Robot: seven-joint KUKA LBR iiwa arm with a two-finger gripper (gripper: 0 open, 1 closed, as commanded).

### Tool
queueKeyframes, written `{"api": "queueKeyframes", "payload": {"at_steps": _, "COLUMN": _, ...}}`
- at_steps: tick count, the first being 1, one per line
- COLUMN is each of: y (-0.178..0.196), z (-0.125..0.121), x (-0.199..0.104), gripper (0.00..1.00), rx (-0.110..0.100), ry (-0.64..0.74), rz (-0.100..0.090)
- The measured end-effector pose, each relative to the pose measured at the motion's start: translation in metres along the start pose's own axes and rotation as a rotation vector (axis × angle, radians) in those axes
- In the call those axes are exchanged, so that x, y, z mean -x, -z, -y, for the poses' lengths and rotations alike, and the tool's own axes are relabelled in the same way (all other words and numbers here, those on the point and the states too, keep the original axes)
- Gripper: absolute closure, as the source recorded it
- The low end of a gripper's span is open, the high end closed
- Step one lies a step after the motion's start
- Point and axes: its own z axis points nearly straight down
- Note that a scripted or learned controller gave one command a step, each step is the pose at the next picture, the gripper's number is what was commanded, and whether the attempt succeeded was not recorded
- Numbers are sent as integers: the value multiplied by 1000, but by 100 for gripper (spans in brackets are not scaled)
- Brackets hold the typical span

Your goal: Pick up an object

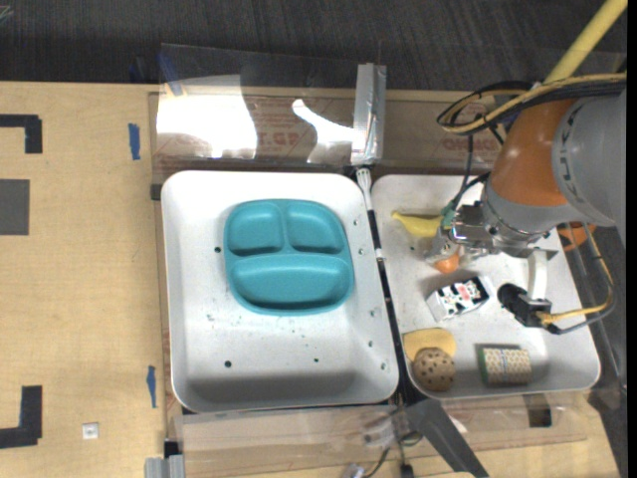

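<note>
Arm (557, 157) over right bin (577, 366) | hand (460, 235) low beside banana (418, 224) and small orange piece (447, 263) | finger state: cannot tell | left bin (189, 347): teal divided plate (289, 254)

the arm (587, 157) is a thick rounded grey body with a broad orange band (528, 162) above the wrist. below that sits a silvery metal wrist section with small fittings. black and yellow cables loop around it on the right.
</note>
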Motion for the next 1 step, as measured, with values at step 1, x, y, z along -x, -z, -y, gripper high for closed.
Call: {"api": "queueKeyframes", "payload": {"at_steps": 1, "y": 87, "z": -35, "x": -96, "gripper": 100, "rx": -6, "ry": -16, "rz": -4}}
